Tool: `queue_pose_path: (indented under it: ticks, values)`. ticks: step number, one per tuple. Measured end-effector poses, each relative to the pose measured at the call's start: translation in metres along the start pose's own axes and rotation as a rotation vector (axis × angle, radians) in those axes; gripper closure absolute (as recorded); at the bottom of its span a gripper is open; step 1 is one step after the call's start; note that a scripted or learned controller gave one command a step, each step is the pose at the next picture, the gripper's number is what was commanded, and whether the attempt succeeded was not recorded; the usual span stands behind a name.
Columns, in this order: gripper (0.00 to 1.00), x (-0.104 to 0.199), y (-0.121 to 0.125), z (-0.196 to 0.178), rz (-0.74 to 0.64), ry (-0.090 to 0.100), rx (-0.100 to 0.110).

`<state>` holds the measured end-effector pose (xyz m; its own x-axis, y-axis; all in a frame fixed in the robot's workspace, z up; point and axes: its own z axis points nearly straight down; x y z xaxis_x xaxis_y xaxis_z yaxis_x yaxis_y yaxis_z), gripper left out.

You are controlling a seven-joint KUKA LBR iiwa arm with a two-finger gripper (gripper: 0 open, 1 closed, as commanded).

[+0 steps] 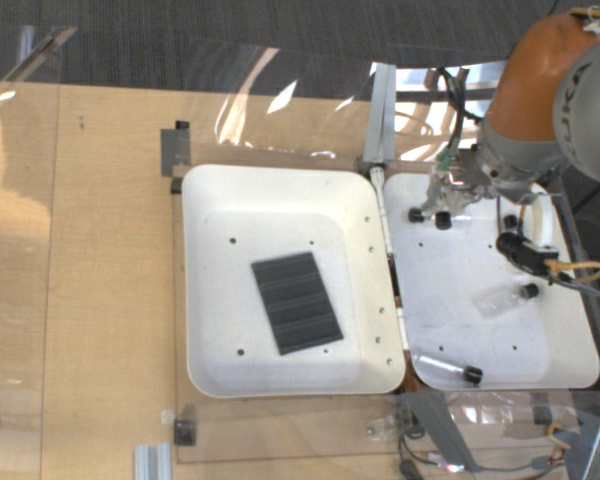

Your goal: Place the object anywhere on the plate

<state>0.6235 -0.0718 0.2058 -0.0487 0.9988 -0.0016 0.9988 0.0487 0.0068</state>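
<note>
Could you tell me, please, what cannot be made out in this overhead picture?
- Gripper: small and dark under the arm's wrist in the camera view; jaw state unreadable.
- Clear objects in the right bin, one mid-bin, one at the near rim: transparent on white, identity unclear.
- Dark ribbed slab in the left bin: material too small to tell.

Both bins (210, 268) under me look like smooth white plastic with a faint sheen. The dark plate (297, 302) is matt and ribbed. The bench (80, 268) is pale wood under a glossy clear sheet. My arm (540, 78) has a smooth orange and grey shell.
</note>
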Motion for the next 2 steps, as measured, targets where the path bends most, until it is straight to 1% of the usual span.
queue_pose_path:
  ticks: [1,2]
  values:
    - [1.00,0.083,0.024,0.022,-0.047,0.002,0.004]
    - [1.00,0.139,0.025,0.021,-0.299,0.003,0.003]
